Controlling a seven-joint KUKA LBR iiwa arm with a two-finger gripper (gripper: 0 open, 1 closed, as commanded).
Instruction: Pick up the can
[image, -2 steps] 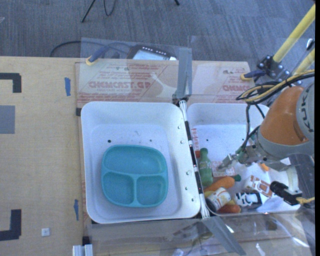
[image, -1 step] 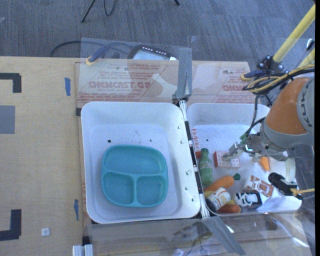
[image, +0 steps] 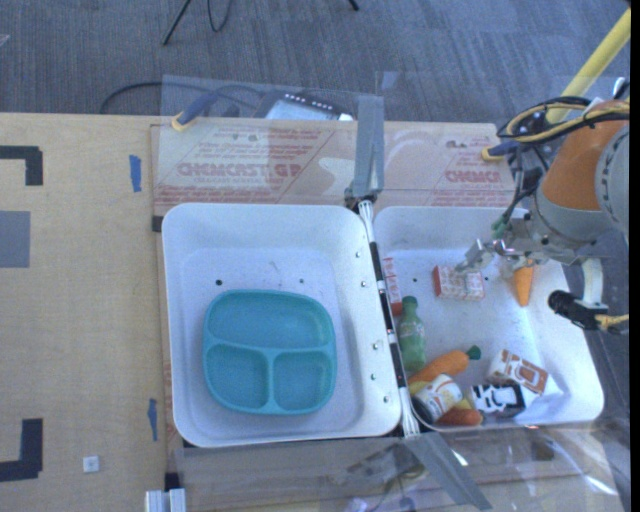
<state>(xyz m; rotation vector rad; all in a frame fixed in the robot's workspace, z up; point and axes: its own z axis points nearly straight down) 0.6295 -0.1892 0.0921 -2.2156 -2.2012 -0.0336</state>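
The can (image: 438, 397) lies on its side near the front edge of the right bin (image: 560, 340); it has a pale end and a yellow-orange label. It rests between an orange carrot (image: 441, 364) and a small red item (image: 461, 417). My gripper (image: 486, 254) hangs over the back part of the right bin, just above and right of a red-and-white carton (image: 459, 283). It is well behind the can and apart from it. Nothing shows held in the gripper.
The left bin (image: 190, 250) holds a teal divided plate (image: 268, 351). The right bin also holds a green bottle (image: 411, 335), a second carrot (image: 523, 284), a brown-and-white carton (image: 521, 372), a black-and-white item (image: 497, 398) and a small red packet (image: 391, 272).
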